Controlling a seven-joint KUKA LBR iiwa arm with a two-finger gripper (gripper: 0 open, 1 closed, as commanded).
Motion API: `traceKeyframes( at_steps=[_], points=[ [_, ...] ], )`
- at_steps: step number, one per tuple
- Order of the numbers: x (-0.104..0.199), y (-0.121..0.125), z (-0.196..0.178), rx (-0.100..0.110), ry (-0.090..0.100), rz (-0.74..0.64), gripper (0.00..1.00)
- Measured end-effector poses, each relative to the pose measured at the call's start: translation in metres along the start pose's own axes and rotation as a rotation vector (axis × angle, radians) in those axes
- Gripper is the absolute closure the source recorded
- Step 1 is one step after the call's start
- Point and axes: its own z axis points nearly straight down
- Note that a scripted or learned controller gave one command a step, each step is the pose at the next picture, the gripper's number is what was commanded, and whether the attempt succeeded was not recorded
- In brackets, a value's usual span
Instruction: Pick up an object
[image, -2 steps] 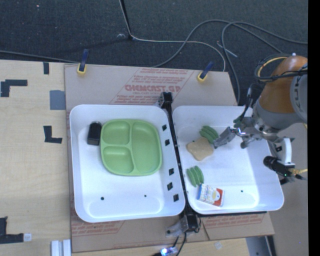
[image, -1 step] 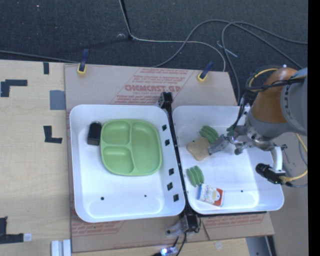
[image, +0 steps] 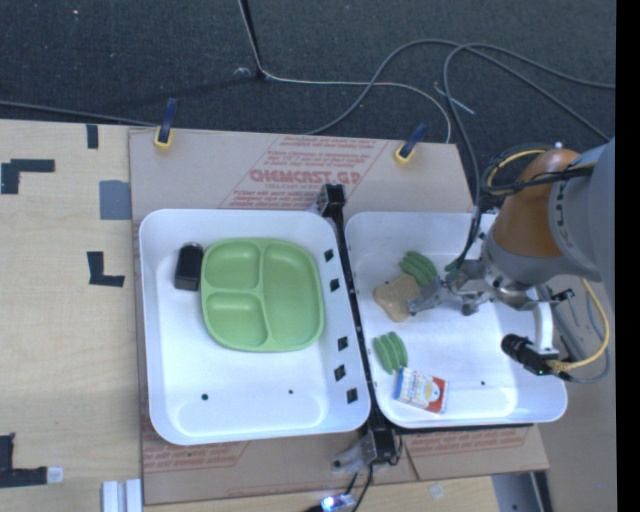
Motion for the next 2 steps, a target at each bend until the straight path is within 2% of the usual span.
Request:
traceKeyframes(
  at_steps=[1,2],
  points=[
    [0.002,0.003,-0.014,-0.007,0.004,-0.003,1.00],
    [-0.003,0.003,-0.076,-0.005,0.000,-0.001,1.00]
  ],
)
